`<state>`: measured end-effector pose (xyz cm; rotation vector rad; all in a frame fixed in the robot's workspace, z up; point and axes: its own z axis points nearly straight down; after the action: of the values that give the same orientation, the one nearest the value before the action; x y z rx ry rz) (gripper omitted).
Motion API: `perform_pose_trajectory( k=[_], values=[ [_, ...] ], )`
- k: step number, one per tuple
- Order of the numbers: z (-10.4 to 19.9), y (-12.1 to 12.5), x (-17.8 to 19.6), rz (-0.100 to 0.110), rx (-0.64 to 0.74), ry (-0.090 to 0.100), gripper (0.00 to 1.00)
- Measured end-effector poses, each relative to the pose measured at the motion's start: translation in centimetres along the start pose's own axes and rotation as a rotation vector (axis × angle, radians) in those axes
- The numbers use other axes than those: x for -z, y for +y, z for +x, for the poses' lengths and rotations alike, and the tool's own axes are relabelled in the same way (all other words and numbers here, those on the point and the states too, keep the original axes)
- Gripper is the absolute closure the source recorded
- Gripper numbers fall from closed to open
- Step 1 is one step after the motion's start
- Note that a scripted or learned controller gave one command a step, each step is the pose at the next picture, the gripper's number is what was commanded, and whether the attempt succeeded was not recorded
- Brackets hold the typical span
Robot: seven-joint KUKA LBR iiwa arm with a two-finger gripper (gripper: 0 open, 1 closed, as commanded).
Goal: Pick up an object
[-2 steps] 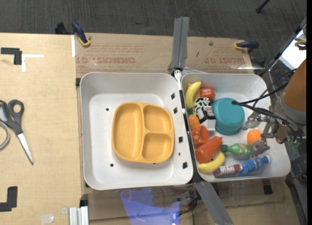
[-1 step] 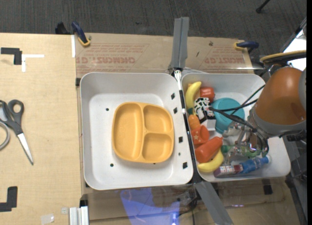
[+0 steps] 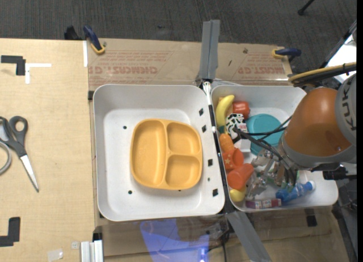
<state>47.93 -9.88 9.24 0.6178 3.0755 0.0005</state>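
Camera view: the arm [image 3: 320,127] reaches in from the right over the right bin [image 3: 317,198], and the hand [image 3: 266,176] is down among the clutter at its near side; whether it's open, closed or gripping anything, I cannot tell. A banana [image 3: 224,109] lies at the far left of that bin, long axis running near to far, tip pointing far. Beside it sit a teal lid [image 3: 265,127] and orange toys [image 3: 232,161]. In the left bin [image 3: 108,142] rests a yellow divided plate [image 3: 167,155]. Scissors [image 3: 20,147] lie on the desk, far left.
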Motion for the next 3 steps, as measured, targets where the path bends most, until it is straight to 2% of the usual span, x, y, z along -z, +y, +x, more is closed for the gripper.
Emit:
perform_pose_trajectory(
  k=[1, 2, 3],
  values=[
    [-6.5, -3.5, 0.0, 0.001, 0.09, 0.001, 0.0],
    [-6.6, -3.3, 1.0, 0.001, 0.094, -0.003, 1.0],
    [-7.0, 0.9, 12.5, 0.001, 0.046, 0.002, 1.0]
  ],
)
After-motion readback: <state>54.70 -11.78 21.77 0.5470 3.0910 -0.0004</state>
